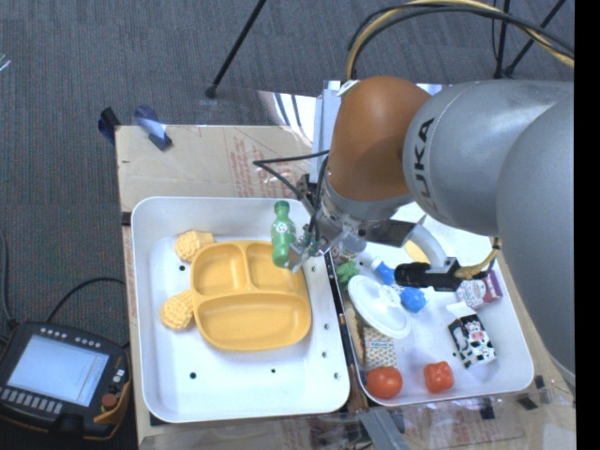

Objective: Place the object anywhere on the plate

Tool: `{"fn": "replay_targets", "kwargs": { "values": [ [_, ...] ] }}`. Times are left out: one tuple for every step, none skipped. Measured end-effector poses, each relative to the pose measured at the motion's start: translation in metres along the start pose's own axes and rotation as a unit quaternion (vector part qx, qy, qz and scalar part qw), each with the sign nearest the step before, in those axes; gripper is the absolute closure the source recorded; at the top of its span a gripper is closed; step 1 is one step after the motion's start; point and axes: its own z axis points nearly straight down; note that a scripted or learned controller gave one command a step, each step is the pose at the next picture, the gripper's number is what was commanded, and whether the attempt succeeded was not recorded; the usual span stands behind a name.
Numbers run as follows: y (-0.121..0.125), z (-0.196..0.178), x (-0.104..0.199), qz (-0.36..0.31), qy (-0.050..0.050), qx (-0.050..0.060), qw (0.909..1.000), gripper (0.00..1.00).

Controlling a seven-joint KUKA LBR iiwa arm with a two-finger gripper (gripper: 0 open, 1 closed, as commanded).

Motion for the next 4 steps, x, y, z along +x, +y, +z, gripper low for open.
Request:
{"fn": "replay_targets", "kwargs": {
  "values": [
    [0.039,-0.038,0.025,0.0,-0.002,-0.003,1.0,1.0],
    [0.032,-0.05,0.075,-0.065,-0.002,-0.001,0.9979,1.0],
    [0.056,-0.051,0.099,-0.028,-0.002,-0.001,0.9996,1.0],
    [0.056,-0.051,0.099,-0.028,-0.002,-0.001,0.9996,0.0]
  ]
}}
